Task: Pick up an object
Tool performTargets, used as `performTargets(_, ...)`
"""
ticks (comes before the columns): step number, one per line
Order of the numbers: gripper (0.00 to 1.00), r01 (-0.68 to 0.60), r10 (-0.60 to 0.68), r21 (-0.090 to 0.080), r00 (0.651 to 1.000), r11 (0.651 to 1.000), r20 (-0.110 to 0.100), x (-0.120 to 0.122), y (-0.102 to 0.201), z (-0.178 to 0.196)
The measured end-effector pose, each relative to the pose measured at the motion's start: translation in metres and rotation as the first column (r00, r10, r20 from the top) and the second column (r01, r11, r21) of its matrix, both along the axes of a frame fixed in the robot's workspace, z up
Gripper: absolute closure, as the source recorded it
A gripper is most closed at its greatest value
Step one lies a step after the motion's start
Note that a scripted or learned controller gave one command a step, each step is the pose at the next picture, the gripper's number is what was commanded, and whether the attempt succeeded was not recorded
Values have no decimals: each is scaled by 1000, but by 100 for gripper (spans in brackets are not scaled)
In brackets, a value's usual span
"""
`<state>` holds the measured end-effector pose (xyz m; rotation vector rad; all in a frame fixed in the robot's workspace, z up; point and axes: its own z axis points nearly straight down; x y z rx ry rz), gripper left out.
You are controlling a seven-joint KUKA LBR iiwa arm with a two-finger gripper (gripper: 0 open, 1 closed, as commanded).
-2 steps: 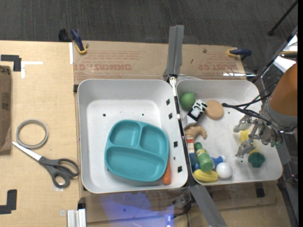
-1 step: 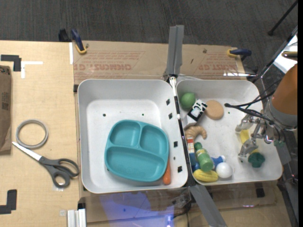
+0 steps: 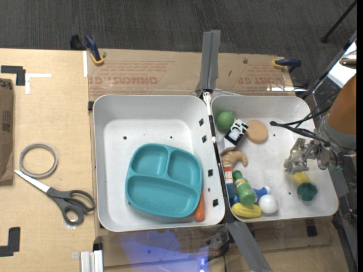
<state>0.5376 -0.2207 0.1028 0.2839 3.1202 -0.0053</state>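
Though the end effector (image 3: 297, 161) hovers over the right bin (image 3: 282, 111), I cannot tell its grip state.

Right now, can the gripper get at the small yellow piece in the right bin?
Probably yes. The gripper hangs right beside the small yellow piece, which lies open from above; only the dark green object crowds its near side.

A lab: taped cardboard (image 3: 187, 72) clamped beyond the gripper (image 3: 298, 157), two bins (image 3: 108, 152) on a bench (image 3: 45, 123), cables (image 3: 295, 126), scissors (image 3: 57, 194) far left.
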Motion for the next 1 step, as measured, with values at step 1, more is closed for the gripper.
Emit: performTargets(1, 0, 0, 0, 0, 1000, 1000, 0, 0, 0, 0)
